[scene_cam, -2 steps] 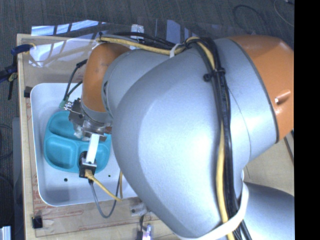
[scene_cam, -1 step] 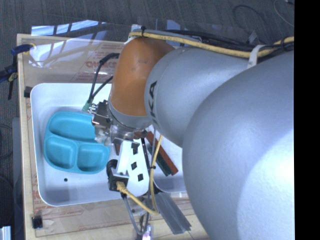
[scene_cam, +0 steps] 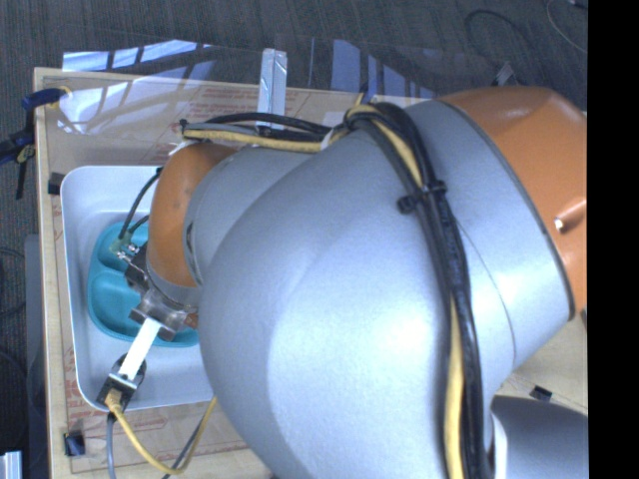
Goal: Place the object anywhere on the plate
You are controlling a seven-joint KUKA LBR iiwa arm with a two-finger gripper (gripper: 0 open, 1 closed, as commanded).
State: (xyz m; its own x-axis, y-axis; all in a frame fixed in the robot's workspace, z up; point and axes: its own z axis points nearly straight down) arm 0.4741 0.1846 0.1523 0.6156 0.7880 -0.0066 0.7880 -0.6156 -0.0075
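A teal plate [scene_cam: 105,292] lies in the left white bin [scene_cam: 82,203], and the arm hides much of it. The arm's grey body and orange band [scene_cam: 175,213] reach down over the plate from the right. The gripper [scene_cam: 135,267] hangs low over the plate's middle, seen from behind the wrist. A white bar [scene_cam: 143,345] with a black end and a yellow cable juts from the wrist toward the bin's front wall.
The arm's big grey and orange links [scene_cam: 399,297] cover the right bin and most of the bench. Black and yellow cables [scene_cam: 260,133] run along the arm. A clear panel [scene_cam: 130,93] stands along the bench's far edge.
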